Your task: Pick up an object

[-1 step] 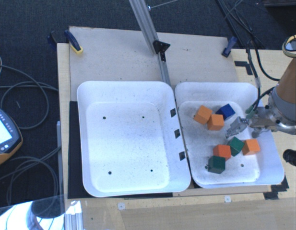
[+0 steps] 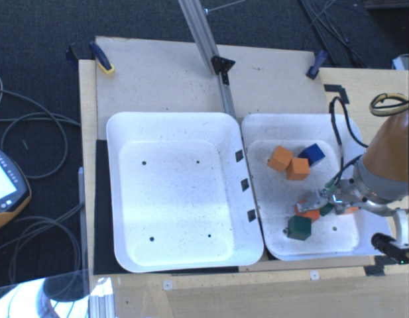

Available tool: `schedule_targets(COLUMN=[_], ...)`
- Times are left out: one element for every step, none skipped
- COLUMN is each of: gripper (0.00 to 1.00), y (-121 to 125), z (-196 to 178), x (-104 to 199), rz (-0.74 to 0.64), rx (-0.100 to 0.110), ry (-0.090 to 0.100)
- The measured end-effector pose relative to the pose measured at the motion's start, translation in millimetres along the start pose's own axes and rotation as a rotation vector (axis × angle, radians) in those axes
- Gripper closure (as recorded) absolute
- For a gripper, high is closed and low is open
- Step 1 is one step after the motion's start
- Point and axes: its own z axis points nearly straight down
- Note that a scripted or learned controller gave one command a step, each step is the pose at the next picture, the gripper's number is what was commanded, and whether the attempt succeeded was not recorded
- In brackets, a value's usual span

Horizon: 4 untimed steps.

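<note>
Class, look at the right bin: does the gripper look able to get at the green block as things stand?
Probably yes. The gripper hangs just above and right of the green block, whose top shows uncovered. A small orange piece lies close between them and might get nudged.

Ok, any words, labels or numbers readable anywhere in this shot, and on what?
None can be read.
Device with a lit screen at the left edge: screen content too small and blurred to read.
Blocks, both white bins and the arm: no markings visible.
</note>
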Motion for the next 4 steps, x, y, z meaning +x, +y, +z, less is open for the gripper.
schedule_targets(gripper=[0.00,0.00,1.00,1.00], y=[0.9,-1.0,-0.2,34.9], z=[-4.6,17.1,5.3,10.7], x=[9.9,50.7,48.1,68.3], rz=[-0.003,-0.006,-0.003,-0.006], rx=[-0.004,0.003,-0.002,-0.003], ry=[-0.004,-0.002,-0.004,-0.006])
